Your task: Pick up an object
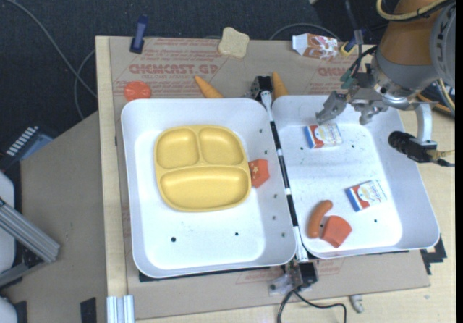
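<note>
My gripper [351, 109] hangs over the far part of the right bin [405, 169], its two fingers spread open, nothing between them. Just below its left finger lies a small white carton with red and blue print [322, 135]. A second such carton [364, 195] lies nearer the front right. A brown sausage [318, 217] and a red-orange block [336, 231] rest together at the bin's front.
The left bin [145, 242] holds a yellow divided plate [200, 168] and a small red piece [258, 172] by its right wall. Behind the bins lie a bread slice [234, 41], carrot pieces [207, 87], a blue item [138, 33], a carton [315, 45] and a red disc [137, 90].
</note>
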Robot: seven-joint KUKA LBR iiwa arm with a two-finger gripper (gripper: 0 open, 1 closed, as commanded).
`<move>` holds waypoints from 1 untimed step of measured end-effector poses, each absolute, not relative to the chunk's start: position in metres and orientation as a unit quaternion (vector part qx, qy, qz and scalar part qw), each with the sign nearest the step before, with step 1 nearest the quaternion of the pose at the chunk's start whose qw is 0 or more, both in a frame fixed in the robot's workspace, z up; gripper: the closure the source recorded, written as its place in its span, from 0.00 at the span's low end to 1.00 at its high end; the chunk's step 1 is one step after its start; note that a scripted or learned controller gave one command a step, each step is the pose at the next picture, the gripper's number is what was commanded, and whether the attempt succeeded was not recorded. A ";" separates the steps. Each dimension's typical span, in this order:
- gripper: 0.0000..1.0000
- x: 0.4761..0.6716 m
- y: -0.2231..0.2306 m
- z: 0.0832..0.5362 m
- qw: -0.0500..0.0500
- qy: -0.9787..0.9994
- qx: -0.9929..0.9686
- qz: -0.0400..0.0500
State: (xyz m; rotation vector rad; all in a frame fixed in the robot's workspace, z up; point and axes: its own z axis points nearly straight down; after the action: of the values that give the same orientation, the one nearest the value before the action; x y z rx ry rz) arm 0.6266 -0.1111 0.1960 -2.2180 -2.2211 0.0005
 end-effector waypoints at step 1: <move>0.00 0.655 -0.103 0.111 0.002 -0.707 -0.707 0.001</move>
State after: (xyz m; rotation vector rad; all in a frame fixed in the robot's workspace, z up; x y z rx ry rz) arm 0.6548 -0.1030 0.1114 -2.2177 -2.2200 0.0030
